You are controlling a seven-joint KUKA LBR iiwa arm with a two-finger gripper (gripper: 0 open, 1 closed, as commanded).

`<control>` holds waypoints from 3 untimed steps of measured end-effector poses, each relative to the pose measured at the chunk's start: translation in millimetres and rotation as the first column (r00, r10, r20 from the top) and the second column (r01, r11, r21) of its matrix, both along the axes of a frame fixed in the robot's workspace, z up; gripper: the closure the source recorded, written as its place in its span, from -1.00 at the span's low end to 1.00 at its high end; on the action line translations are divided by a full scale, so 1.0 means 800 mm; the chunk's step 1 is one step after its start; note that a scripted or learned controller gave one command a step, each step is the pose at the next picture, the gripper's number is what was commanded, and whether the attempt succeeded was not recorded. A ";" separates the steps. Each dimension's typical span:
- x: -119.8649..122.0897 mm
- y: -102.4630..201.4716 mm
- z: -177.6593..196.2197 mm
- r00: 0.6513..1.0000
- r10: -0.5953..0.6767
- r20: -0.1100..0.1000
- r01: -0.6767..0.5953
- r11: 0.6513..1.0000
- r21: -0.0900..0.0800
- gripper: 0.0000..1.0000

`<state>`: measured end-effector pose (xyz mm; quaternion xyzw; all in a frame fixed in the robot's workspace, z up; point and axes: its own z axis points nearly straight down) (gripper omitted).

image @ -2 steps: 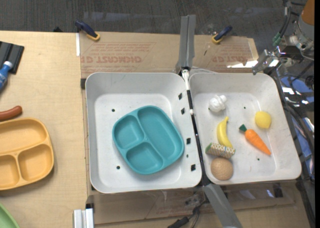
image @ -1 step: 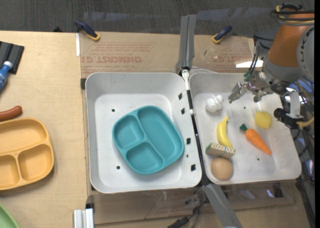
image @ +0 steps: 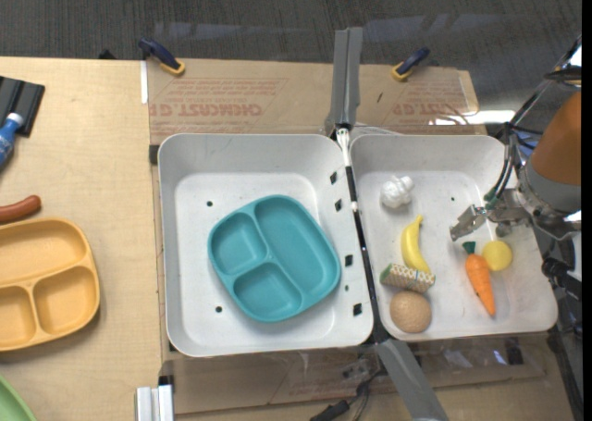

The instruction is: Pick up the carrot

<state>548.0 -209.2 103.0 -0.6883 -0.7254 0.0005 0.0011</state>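
Observation:
The carrot, orange with a green top, lies in the right bin near its right wall, pointing toward the front. My gripper hangs just above and behind the carrot's green end, its fingers spread open with nothing between them. A yellow lemon rests right beside the carrot's top.
Also in the right bin are a banana, a white garlic-like piece, a brown round potato and a small patterned piece. A teal divided plate fills the left bin. A yellow tray sits on the bench at left.

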 end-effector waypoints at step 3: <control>-0.023 0.059 0.120 0.995 0.100 0.004 -0.100 0.995 -0.002 1.00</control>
